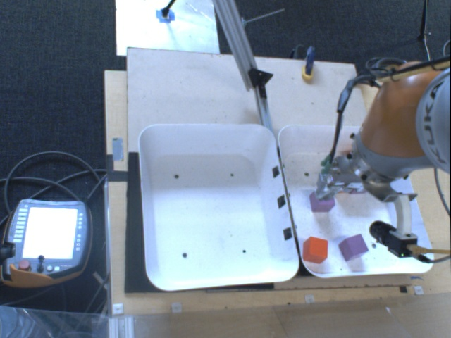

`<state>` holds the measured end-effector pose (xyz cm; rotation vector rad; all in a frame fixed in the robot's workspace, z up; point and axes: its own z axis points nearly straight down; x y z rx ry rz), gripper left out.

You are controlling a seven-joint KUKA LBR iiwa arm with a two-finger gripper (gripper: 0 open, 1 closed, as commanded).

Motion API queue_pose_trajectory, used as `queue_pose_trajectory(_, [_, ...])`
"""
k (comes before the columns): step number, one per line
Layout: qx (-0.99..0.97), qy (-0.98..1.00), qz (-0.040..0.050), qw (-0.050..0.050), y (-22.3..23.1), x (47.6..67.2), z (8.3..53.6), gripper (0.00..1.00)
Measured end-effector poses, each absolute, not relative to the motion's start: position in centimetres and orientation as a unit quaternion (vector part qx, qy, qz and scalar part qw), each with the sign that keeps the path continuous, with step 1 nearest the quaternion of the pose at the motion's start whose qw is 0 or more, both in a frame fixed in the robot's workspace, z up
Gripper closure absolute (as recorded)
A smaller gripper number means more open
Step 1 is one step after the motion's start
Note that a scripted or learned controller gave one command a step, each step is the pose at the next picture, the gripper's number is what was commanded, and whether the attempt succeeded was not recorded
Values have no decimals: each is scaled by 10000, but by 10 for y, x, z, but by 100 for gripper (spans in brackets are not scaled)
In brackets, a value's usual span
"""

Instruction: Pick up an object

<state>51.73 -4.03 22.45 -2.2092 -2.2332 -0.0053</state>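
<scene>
In the right bin (299, 153), the jaws (325, 191) sit low over a purple cube (322, 203), seemingly touching its top; whether they are parted or closed on it I cannot tell. Below them and a little to the left lies an orange cube (315, 249), with a second purple cube (353, 246) further right.

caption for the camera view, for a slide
KUKA arm's gripper poised at a purple block in the right bin, orange block nearby.
</scene>
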Motion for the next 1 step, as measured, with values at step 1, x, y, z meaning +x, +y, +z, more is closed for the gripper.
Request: queue_pose_trajectory(1, [-7030,-7112,-15,6,14,520,222,100])
